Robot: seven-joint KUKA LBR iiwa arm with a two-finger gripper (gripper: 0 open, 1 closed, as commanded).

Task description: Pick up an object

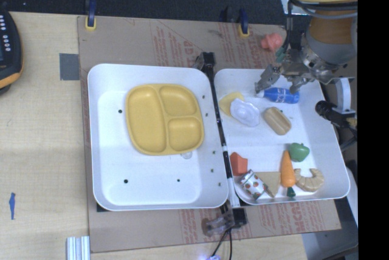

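two shallow white bins sit side by side on the brown counter (152,40). left bin (109,186) carries a yellow divided plate (164,118). over the right bin (331,149), the claw (285,79) hangs spread wide with nothing between its fingers, just above a blue bottle (281,95); a carrot (287,169) lies nearer the front.

Arm (331,22): grey metal body w/ broad orange band above wrist. Black cables w/ a yellow one loop over the top. Gripper (285,78): dark grey/silver, two thin splayed fingers, boxy mount w/ small fittings just above jaws.
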